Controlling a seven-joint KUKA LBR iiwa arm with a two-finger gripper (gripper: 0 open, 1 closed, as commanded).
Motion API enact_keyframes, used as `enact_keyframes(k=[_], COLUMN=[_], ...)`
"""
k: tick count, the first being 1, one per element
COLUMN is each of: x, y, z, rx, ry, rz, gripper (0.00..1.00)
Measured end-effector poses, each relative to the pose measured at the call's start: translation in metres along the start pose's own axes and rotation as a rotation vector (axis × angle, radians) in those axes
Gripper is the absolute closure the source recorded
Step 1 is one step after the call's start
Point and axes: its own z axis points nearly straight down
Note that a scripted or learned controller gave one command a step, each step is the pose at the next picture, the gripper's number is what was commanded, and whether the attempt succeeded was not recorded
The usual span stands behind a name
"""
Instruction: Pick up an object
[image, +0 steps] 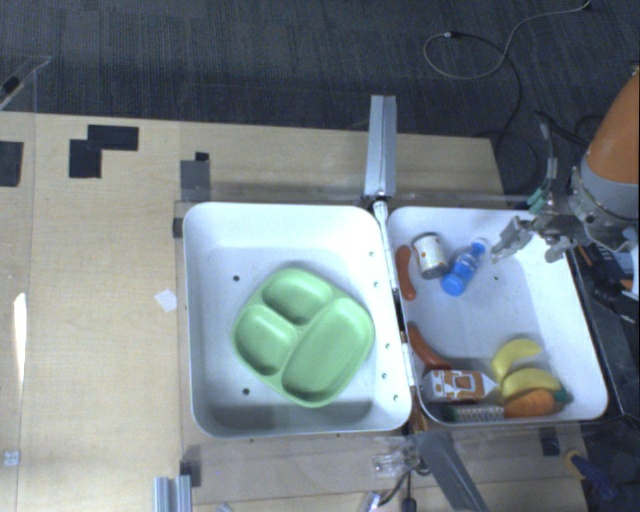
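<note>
Reaching in from the right over the right bin (590, 395), with the gripper (512, 240) hanging at the bin's upper right; fingers (505, 243) looking spread a little, gripping nothing. Lying just left of and slightly below the fingertips, apart from them: bottle (460, 270), tilted, cap down-left. Sitting just left of that: can (430, 254). Resting along the bin's left wall: sausage (405, 274). Crowding the lower corner: bananas (522, 368), carrot (530, 402), carton (460, 384). Lying in the left bin (215, 400): green tray (305, 335).
</note>
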Motion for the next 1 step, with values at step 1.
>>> enact_keyframes(k=[1], x=[0.0316], y=[0.0045], z=[0.143], rx=[-0.002], ry=[0.0], rz=[0.098], gripper=[0.0])
